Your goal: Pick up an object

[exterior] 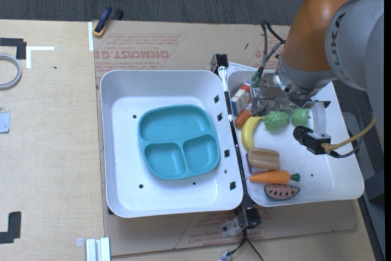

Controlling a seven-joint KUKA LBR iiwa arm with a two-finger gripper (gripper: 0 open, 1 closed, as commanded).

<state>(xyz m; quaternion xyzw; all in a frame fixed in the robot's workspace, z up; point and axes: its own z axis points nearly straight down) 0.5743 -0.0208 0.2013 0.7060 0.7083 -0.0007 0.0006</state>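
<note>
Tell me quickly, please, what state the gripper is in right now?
Gripper: low in the right bin above the toy food; open or shut cannot be told.

Slanted overhead view of both bins (pixel 116 150)

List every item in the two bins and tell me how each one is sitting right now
teal divided plate: flat in the left bin, nothing on it
banana: lying in the right bin, by the divider
green toy: right under the claw
wooden block: lying on its side
carrot: lying flat
watermelon slice: lying flat, near the front wall
</note>
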